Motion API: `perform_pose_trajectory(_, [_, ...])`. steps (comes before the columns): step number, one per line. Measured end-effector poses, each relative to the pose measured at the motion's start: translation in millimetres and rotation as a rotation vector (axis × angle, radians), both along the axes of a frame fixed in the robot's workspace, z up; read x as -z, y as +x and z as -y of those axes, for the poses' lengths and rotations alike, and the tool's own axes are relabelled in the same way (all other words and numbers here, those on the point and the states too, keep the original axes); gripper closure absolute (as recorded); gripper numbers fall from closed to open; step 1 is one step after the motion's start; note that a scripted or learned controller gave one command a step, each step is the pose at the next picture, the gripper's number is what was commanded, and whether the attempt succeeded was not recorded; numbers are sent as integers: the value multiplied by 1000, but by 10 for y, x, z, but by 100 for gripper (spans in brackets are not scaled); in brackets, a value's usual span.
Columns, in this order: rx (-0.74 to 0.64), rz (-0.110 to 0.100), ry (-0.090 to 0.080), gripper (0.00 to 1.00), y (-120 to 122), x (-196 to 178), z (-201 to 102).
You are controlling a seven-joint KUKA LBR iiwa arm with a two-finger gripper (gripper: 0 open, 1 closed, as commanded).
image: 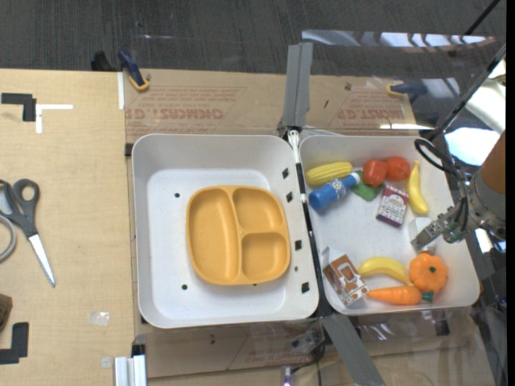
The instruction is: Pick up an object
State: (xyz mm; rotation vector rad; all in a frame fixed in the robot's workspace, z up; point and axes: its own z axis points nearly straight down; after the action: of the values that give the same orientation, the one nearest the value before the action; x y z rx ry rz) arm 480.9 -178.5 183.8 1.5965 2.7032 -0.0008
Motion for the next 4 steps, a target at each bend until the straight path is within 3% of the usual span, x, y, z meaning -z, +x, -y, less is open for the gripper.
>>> perform_pose_trajectory(1, [-484,0,0,100,52,915,82])
perform_pose_trajectory(2, [-565,2,-1,100,90,-733,-84])
perform_pose_trajectory(3, [-920,-1,0,100,-25,591,432])
perform_pose_trajectory(4, [-467,0,1,100,-20,910,425])
